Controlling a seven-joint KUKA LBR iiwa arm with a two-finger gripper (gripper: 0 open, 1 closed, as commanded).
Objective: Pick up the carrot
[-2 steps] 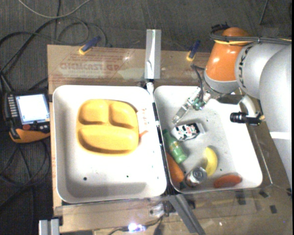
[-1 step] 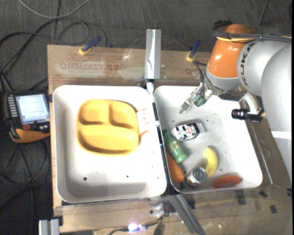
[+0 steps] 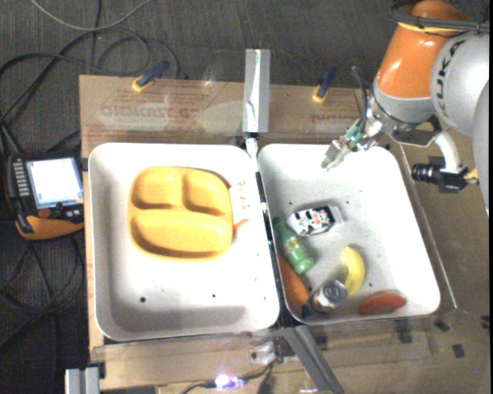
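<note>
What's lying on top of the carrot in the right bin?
A silver can overlaps the carrot at its near end, and a green bottle sits against its far end. The carrot's tip under the can is covered, so how it lies there can't be seen.

You've got open floor across the upper half of the right bin (image 3: 394,189), clear to come down. The carrot (image 3: 292,288) is jammed along the left wall, with the green bottle (image 3: 295,249) touching its top end and a can (image 3: 329,295) tight on its right, maybe overlapping it. Banana (image 3: 354,269) and card box (image 3: 314,218) crowd close by.
</note>
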